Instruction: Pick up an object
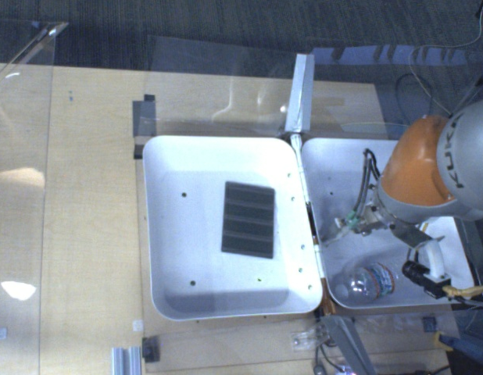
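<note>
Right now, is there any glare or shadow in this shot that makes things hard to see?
In the camera view, pale reflections streak the clear panel over the bench; a soft shadow darkens the left bin's near edge; the clear bottle in the right bin catches highlights and blurs into the white floor; the dark ridged block reads sharply.
</note>
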{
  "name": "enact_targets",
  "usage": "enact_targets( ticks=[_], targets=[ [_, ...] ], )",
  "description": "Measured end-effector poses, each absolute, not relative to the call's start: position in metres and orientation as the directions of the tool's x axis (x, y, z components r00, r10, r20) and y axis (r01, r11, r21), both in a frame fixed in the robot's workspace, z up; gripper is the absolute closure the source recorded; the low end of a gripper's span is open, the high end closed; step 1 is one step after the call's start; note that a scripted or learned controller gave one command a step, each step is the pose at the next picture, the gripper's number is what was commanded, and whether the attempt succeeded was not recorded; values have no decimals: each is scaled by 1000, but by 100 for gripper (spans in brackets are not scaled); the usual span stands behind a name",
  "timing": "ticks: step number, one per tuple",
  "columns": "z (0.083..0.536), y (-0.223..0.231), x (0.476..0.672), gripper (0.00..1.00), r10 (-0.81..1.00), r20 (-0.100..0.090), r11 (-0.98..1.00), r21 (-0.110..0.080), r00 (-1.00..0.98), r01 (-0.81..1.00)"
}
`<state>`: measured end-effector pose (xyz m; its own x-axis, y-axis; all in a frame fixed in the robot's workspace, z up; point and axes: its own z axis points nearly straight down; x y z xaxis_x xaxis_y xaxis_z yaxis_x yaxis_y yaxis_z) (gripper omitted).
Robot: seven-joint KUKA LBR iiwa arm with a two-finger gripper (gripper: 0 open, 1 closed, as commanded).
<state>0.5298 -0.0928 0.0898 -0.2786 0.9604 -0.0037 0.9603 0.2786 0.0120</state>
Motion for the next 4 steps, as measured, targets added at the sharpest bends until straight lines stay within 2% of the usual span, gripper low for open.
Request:
enact_targets(
  ticks=[1, 2, 3, 4],
  targets=[
    [90, -93, 530, 0, 960, -4, 279, 12, -279, 960],
    [88, -99, 615, 0, 986, -3, 169, 12, -169, 986],
    [187, -72, 607, 0, 951, -2, 308, 8, -308, 951],
    [185, -76, 548, 0, 999, 0, 52, 3, -52, 999]
  ],
)
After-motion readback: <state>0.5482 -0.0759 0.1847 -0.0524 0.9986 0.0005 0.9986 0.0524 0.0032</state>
